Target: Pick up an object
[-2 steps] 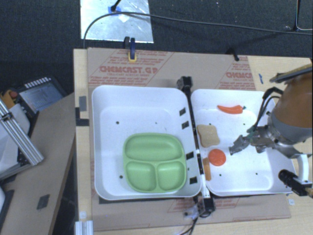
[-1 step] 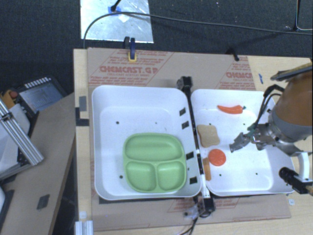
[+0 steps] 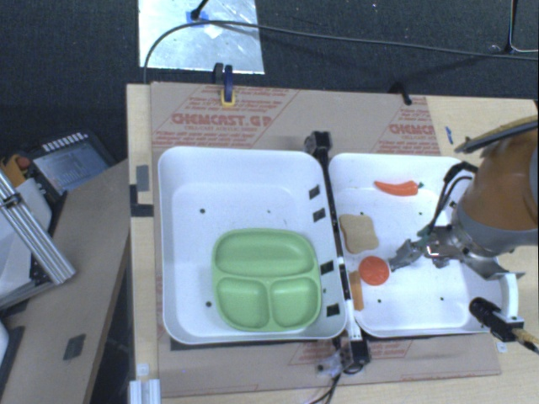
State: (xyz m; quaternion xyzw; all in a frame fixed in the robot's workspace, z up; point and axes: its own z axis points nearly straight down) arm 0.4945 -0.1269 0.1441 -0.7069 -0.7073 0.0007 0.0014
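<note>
A bench covered with brown printed cardboard stands on a dark floor, and it carries two shallow white bins side by side.

The left bin holds one thing: a green tray with three compartments, lying flat toward the near side of the bin.

The right bin holds three loose things. One orange chili lies near the far wall. One tan slice, like bread, lies close to the wall between the two bins. One round orange-red ball lies just in front of the slice, also close to that wall. A thin orange stick shows at the dividing edge, beside the ball; I cannot tell if it lies inside the bin.

The arm reaches in from the right over the right bin. The gripper points to the left and down, and its tip is just beside the ball, on the ball's right side. The tip is small and blurred, so I cannot tell how wide the jaws are. Nothing is seen held between them.
</note>
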